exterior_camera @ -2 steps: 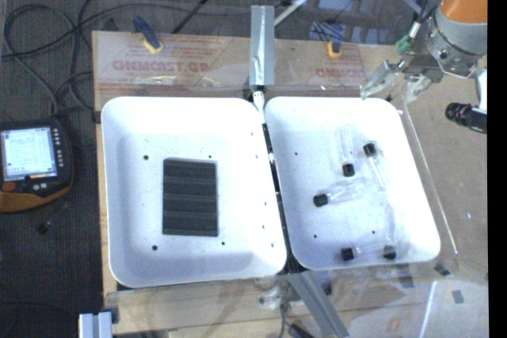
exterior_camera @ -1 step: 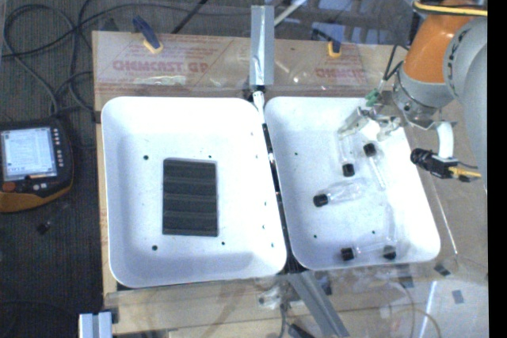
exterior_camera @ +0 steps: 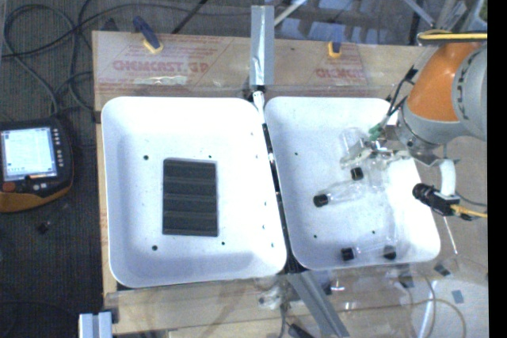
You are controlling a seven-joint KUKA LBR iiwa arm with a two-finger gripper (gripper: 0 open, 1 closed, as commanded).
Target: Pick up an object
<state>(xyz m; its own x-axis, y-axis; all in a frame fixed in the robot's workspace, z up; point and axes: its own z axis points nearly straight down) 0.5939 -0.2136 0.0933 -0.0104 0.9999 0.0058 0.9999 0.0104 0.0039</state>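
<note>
A dark ribbed rectangular pad [exterior_camera: 190, 197] lies flat in the middle of the left bin [exterior_camera: 127, 131]. In the right bin [exterior_camera: 301, 123] lie several clear plastic items with black caps: one on its side [exterior_camera: 342, 192], another further back [exterior_camera: 352, 145]. Two more black caps [exterior_camera: 347, 253] sit near the front wall. My gripper [exterior_camera: 374, 146] hangs low over the right bin's back right part, right beside the rear clear item. Glare and clear plastic blur what is at its tip.
The grey arm with its orange band [exterior_camera: 444, 87] reaches in over the right bin's right rim. A black and yellow fitting [exterior_camera: 434, 198] sticks out below the wrist. A metal post [exterior_camera: 261, 47] stands behind the gap between the bins. A pendant [exterior_camera: 32, 162] lies on the floor at left.
</note>
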